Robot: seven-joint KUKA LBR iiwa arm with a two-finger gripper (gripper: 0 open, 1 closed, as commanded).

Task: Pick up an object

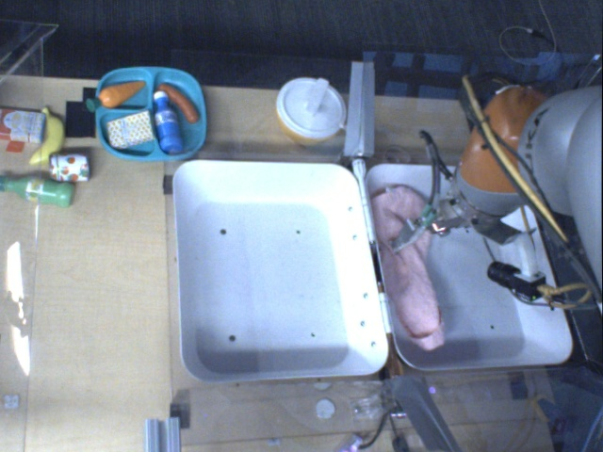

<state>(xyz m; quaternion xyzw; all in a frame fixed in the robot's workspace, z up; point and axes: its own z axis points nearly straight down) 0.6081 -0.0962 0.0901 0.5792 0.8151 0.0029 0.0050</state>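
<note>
At lower right of the frame the pink cloth (407, 269) lies flat along the right bin's (499, 347) left wall, unlifted, while just above it the claw (415, 232) touches its upper part, fingers narrowly parted, so lifting remains.

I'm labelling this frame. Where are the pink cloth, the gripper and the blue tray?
pink cloth (415, 285), camera view, its middle.
gripper (411, 234), camera view, between its fingertips.
blue tray (196, 90), camera view, its right rim.
</note>
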